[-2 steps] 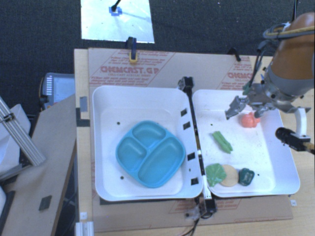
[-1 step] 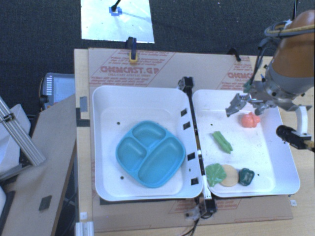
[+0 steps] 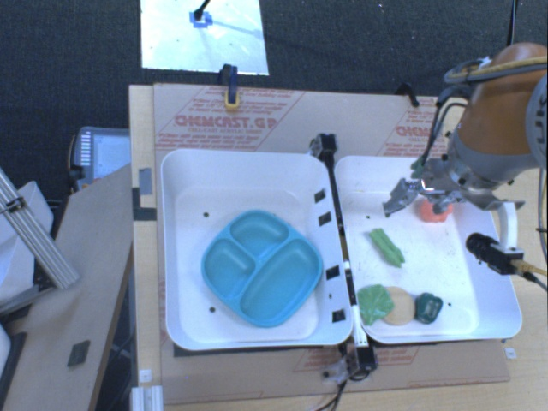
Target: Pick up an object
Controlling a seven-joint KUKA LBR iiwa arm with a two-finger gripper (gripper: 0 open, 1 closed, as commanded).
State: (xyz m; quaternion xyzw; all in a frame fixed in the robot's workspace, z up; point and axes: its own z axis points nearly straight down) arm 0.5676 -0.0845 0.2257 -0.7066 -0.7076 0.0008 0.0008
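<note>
— Over the right bin (image 3: 488, 315), at about one o'clock, the hand (image 3: 421, 197) hangs by an orange piece (image 3: 435, 211). Clenched or released?

— Cannot tell. Nothing looks lifted; the green strip (image 3: 387, 247) lies mid-bin, more pieces at six o'clock.

— So the pick is undone?

— I'd say so. The blue tray (image 3: 261, 267) sits in the left bin (image 3: 184, 255).
</note>
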